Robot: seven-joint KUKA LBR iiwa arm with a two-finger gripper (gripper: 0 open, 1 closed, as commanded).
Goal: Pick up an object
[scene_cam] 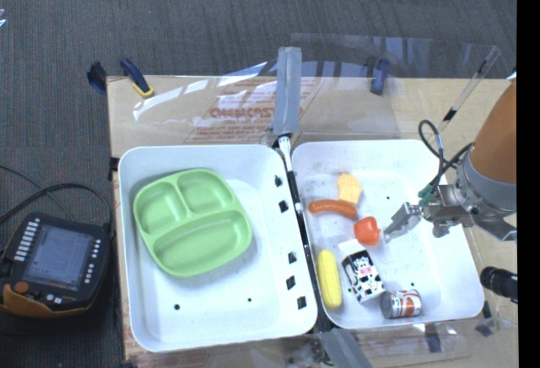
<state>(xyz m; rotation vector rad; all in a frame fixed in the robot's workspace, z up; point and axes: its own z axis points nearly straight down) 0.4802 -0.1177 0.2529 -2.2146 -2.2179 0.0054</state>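
The right bin (396, 168) holds several small objects. A sausage (333, 208) lies beside a yellow piece (349, 187), and below them sits an orange-red pepper (367, 230). Near the bin's front edge are a corn cob (329, 278), a cow-patterned carton (361, 275) and a small can (400, 304) lying on its side. My gripper (403, 221) hangs over the right bin, just right of the pepper and apart from it. Nothing shows in its grasp.
A green divided plate (192, 219) lies in the left bin (211, 311). A dark divider (291, 214) runs between the bins. A teach pendant (52, 261) rests on the floor at far left. Cables (434, 147) hang by the arm.
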